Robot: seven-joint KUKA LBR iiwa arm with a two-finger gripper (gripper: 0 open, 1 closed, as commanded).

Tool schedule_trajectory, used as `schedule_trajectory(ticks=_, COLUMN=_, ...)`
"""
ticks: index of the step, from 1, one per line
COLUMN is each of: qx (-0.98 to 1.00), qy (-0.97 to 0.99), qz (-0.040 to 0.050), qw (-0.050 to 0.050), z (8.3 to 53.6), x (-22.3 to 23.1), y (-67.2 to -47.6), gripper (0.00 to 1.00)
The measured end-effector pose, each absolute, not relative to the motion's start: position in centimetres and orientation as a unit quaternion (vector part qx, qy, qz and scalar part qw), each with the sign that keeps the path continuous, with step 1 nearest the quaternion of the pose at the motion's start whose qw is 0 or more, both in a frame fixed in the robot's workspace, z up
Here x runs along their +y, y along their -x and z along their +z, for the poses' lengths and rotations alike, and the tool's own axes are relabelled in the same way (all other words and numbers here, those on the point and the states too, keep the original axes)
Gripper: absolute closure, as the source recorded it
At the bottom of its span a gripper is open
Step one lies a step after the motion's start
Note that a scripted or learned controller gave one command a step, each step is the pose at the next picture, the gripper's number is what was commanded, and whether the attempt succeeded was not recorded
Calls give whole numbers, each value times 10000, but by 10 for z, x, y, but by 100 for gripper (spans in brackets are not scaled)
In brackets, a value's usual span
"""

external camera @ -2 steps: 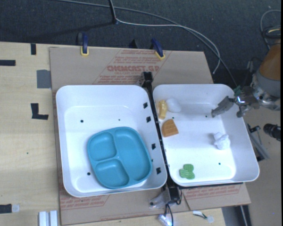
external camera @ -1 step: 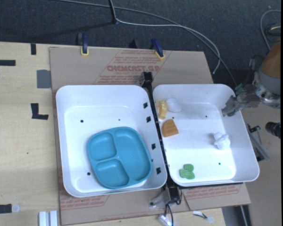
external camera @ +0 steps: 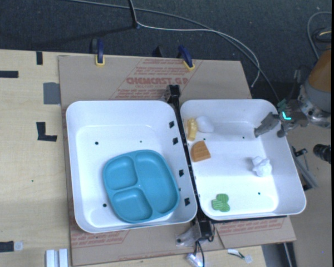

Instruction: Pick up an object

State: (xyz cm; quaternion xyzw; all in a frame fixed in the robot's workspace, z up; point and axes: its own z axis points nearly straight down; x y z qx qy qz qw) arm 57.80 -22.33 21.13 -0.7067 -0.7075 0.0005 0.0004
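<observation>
Gripper poised over the right bin's upper right corner, its dark fingers reaching over the rim with nothing between them; whether they stand apart or together cannot be told. Right bin contents: a white crumpled object near the right wall, a green object near the front, an orange-brown block and a yellow piece beside the left wall, and a pale white item touching the yellow piece. Left bin: a blue divided plate lying flat.
</observation>
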Motion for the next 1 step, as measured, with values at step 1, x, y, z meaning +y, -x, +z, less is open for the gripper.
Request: schedule_trajectory(ticks=1, qx=-7075, qy=7067, qz=5, qw=4, z=211, x=-223, y=-578, gripper=0)
